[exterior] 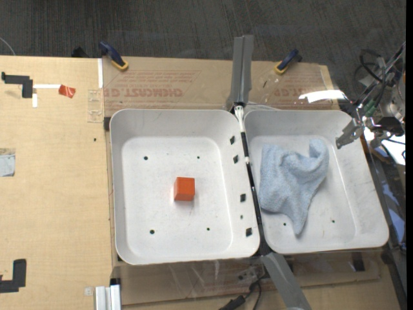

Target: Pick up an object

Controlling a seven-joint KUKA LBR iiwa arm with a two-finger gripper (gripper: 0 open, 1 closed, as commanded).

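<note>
An orange cube rests near the middle of the left bin. A crumpled light blue cloth lies in the right bin, spread from its centre toward the back. My gripper hangs at the far right, over the right bin's back right corner, just right of the cloth's upper tip and apart from it. Cables and the wrist crowd around it, and nothing shows held in it.
A grey divider bar runs between the bins at the back. Blue-and-yellow clamps hold the cardboard sheet behind the bins. A wooden bench surface lies to the left.
</note>
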